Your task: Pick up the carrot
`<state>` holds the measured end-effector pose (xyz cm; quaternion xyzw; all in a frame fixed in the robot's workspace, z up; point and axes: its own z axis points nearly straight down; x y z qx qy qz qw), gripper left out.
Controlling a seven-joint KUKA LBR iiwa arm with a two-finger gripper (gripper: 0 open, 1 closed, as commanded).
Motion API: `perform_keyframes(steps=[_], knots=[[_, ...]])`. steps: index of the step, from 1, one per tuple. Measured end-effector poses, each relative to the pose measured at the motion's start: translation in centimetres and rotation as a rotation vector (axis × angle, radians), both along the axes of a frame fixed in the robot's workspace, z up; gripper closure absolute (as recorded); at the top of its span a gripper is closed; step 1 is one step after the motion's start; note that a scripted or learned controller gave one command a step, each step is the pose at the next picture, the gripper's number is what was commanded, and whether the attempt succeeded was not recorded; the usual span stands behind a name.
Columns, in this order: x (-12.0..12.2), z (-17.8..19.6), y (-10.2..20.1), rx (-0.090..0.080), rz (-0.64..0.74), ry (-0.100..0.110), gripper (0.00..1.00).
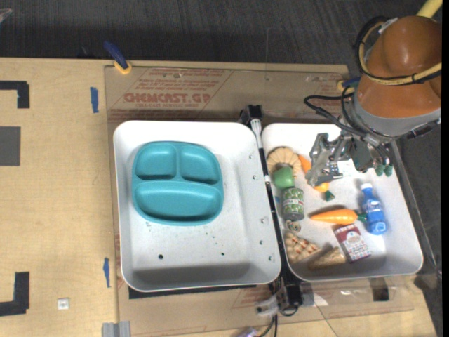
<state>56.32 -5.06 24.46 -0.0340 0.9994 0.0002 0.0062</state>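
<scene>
Carrot (pixel 335 216) lying flat in the right bin (pixel 403 248), roughly mid-bin, orange body pointing left and green top to the right. Lying crosswise, so long sides exposed toward the near and far rims; probably best taken across the middle of the body.

Green top just beside a blue bottle (pixel 374 213); a red box (pixel 351 243) just below, near but apparently not touching. To the left, a can (pixel 292 202) standing close to the tip, with a green ball (pixel 283 177) above that. Crowded on three sides, then, leaving little room for a wide approach; likely to nudge bottle or box if brought down off-centre.

Gripper (pixel 325 166) hanging over the far half of the same bin, above the carrot and apart from it, nothing of the carrot in its grasp. A small orange scrap (pixel 320 186) right under it, easy to mistake for the target. How far open the claw is: impossible to tell from this slant, metal parts overlapping. Judged as approach stage, pick not yet made; needs moving toward the near rim and then down.

Left bin (pixel 196 255) holding a teal plate (pixel 177 181), well away and of no concern for this pick.
</scene>
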Motion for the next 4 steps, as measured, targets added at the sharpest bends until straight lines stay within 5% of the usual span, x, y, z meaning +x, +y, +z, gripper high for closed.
perform_keyframes(steps=[1,2,3,4], knots=[[-0.1,-0.2,0.0,0.000,-0.001,0.004,0.00],[2.4,-6.1,-0.3,0.002,-0.112,0.012,0.00],[5.3,-12.3,-4.4,-0.001,-0.297,-0.018,0.00],[5.6,-11.0,-4.3,-0.001,-0.295,-0.028,1.00]])
